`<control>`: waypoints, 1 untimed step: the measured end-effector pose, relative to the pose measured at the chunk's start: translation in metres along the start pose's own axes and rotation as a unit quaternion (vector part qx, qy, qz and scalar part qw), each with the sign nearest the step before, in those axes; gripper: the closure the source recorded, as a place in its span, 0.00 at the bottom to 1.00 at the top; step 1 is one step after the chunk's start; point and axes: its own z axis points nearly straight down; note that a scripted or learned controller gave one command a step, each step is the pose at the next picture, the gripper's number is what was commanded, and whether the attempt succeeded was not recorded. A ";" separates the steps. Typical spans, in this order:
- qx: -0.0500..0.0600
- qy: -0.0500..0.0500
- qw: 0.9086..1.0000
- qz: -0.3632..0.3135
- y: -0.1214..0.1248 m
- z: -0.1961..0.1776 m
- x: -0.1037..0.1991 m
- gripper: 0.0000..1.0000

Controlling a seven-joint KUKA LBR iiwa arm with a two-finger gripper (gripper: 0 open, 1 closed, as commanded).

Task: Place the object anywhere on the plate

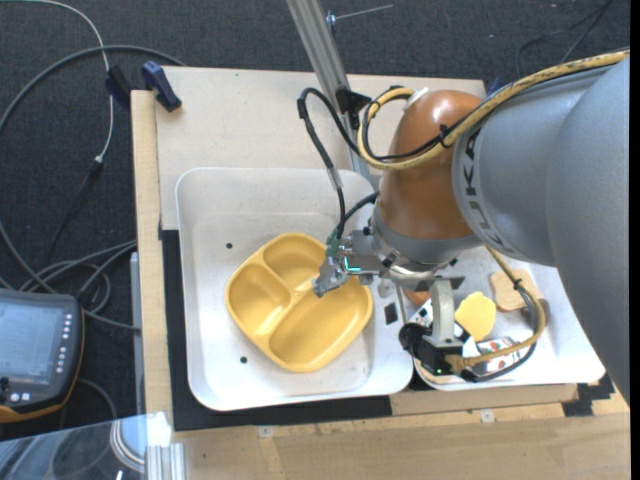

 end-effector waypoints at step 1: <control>0.000 0.000 1.000 0.000 0.000 0.000 0.000 0.00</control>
